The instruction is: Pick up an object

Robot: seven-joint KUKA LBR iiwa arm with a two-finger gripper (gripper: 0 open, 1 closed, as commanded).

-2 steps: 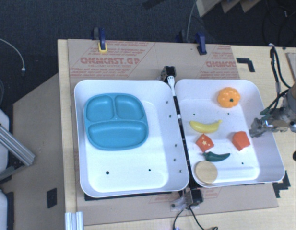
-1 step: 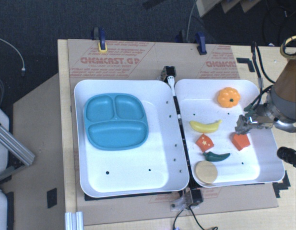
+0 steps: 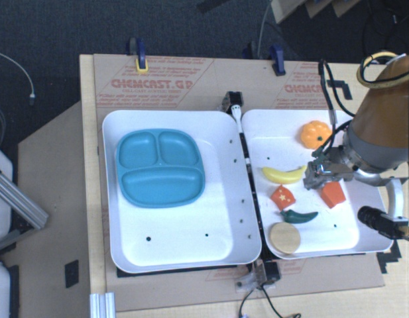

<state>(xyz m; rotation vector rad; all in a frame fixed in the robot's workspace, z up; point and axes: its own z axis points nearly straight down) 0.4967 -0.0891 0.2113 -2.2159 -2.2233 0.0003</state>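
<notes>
Here I see the gripper (image 3: 318, 175) low in the right bin (image 3: 257, 207), between banana (image 3: 282, 174) and red block (image 3: 333, 194); finger state I cannot tell. Left bin (image 3: 221, 177) has open floor beside the blue plate (image 3: 161, 167).

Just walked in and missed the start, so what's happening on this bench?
The robot arm reaches in over the right bin, its gripper low among the toy food: a banana, an orange pumpkin, two red pieces, a green pepper and a tan disc. Nothing is visibly lifted yet. The left bin holds a blue divided plate.
</notes>
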